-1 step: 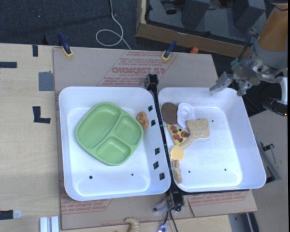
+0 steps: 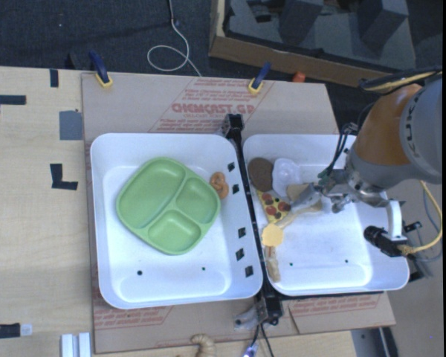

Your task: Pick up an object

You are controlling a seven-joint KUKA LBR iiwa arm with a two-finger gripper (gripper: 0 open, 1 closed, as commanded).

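The arm (image 2: 390, 143) reaches into the right bin (image 2: 334, 274) from the right. Its gripper (image 2: 310, 196) hangs low over the bin's upper left part, amid a cluster of small items. Just left of it lie a brown round piece (image 2: 260, 172), a pale translucent piece (image 2: 285, 174) and a pizza-like slice with red dots (image 2: 273, 208). A yellow piece (image 2: 272, 235) sits below these, and a thin tan piece (image 2: 272, 265) lies nearer the front. Whether anything is between the fingers is hidden.
The left bin (image 2: 119, 274) holds a green divided plate (image 2: 168, 205) and a small orange-brown piece (image 2: 219, 184) by the divider (image 2: 244, 214). A cardboard sheet (image 2: 201, 103), held by two clamps, lies under both bins. Black cables run along the right bin's right rim (image 2: 390, 240).
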